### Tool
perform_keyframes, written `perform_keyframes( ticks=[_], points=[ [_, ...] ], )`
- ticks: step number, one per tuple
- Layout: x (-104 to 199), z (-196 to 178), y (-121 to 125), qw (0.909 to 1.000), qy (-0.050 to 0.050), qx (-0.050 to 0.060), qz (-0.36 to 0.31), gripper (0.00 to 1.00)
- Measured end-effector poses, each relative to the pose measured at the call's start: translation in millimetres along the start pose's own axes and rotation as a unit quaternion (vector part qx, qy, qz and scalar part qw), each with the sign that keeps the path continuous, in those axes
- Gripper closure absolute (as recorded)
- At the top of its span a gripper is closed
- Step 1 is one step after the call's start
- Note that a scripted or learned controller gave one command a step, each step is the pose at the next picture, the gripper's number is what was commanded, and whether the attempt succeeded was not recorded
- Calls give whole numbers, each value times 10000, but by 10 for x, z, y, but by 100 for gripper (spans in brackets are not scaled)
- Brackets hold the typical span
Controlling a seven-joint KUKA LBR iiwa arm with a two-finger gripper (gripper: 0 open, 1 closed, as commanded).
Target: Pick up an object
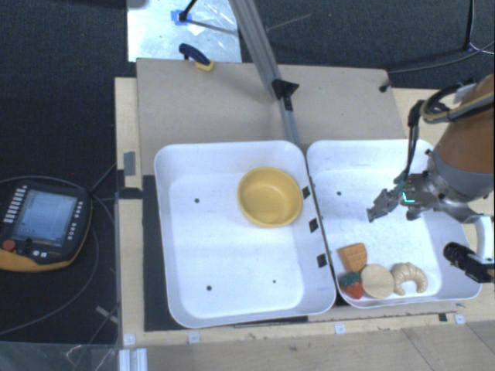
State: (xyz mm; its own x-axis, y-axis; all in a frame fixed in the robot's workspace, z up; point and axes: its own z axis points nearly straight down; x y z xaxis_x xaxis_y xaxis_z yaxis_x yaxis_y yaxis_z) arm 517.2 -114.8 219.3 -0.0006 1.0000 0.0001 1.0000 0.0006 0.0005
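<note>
both white bins [232, 315] are seen from a single fixed camera, set high, angled downward.

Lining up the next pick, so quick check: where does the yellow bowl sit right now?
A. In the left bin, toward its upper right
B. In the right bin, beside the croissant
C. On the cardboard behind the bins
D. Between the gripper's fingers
A. The yellow bowl rests on the floor of the left bin, toward its upper right, well apart from the gripper over the right bin.
</note>
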Motion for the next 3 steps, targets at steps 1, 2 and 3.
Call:
perform_keyframes(
  ticks=[1, 2, 3],
  points=[
    [0, 0, 1, 10000, 0, -1, 0, 0],
    [-34, 548, 82, 10000, 1, 21, 2, 0],
    [46, 1119, 26, 10000, 4, 23, 0, 0]
  ],
)
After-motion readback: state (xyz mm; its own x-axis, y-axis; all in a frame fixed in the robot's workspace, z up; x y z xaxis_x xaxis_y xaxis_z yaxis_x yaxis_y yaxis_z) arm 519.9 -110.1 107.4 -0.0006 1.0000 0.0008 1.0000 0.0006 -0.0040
